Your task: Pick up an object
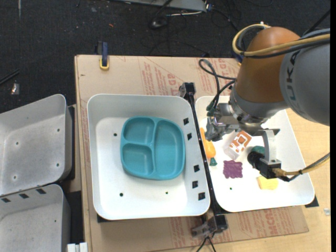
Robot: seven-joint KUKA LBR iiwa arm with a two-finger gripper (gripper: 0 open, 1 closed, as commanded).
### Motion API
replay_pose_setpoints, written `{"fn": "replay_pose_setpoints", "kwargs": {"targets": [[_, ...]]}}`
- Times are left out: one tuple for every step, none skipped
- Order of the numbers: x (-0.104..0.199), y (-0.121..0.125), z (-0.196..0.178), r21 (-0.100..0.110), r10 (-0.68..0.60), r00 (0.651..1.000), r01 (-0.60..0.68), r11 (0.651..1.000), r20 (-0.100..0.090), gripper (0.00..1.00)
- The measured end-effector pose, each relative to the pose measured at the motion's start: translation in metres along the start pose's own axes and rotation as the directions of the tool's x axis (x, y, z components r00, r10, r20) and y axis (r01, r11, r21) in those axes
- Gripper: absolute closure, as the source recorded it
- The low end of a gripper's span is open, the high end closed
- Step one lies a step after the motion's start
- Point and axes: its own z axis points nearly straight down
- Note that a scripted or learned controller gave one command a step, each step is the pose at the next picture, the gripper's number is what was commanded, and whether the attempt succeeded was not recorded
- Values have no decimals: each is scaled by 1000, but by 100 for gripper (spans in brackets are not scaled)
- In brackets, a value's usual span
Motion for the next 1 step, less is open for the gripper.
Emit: {"fn": "replay_pose_setpoints", "kwargs": {"targets": [[57,16,8,0,0,1000,0,1000,1,100]]}}
